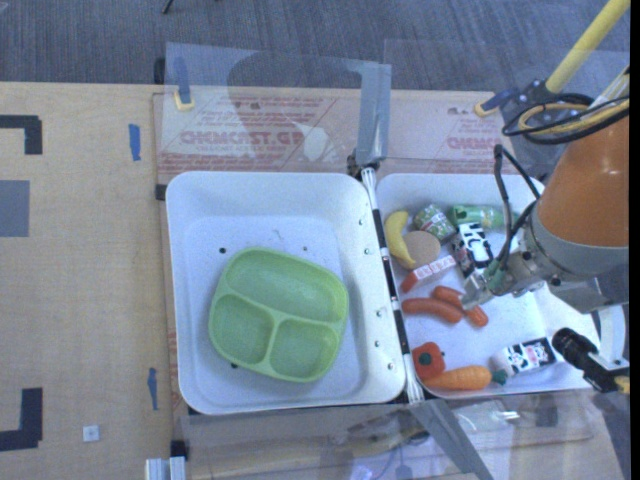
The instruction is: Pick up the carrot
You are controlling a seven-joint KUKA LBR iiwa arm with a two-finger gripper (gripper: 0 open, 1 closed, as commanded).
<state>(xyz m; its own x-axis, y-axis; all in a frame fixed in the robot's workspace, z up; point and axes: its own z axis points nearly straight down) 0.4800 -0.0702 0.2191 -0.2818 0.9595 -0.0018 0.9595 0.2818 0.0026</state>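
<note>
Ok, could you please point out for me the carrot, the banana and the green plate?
carrot (465, 377): camera view, middle of its orange body.
banana (399, 238): camera view, middle of its yellow curve.
green plate (330, 286): camera view, its right rim.

even bright light, soft shadows, perhaps slight blur

2 bins side by side on the bench: left bin (190, 228) holds a 3-compartment plate (278, 314) near its middle. Right bin (395, 190) has a banana (398, 237) at its left wall, a bottle (478, 215) behind, 2 sausages (432, 309) mid-bin. The carrot (462, 377) lies along the front wall, a tomato (430, 357) touching its left end; gripper (483, 290) sits over the sausages, well behind the carrot.
</note>
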